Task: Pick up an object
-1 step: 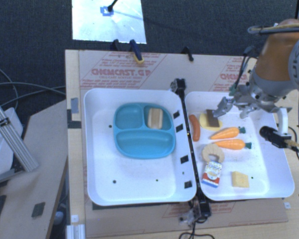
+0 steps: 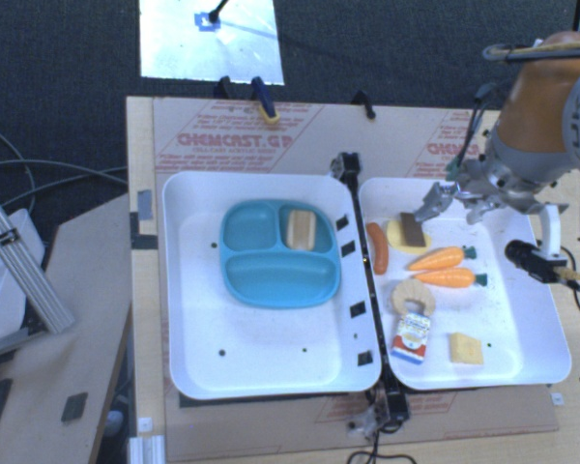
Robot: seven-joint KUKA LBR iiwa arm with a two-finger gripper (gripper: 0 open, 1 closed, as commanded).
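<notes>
Gripper (image 2: 456, 204) hangs spread wide, holding nothing, over the right bin (image 2: 541, 356). Nearest is the cheese (image 2: 403, 232): probably light, stiff plastic, flat. Pinch its edges.

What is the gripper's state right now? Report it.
Gripper: jaws spread open, holding nothing, above the right bin near the yellow cheese piece.

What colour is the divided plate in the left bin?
Light blue. The divided plate shows clearly in the camera view, with a tan bread slice in one compartment.
</notes>
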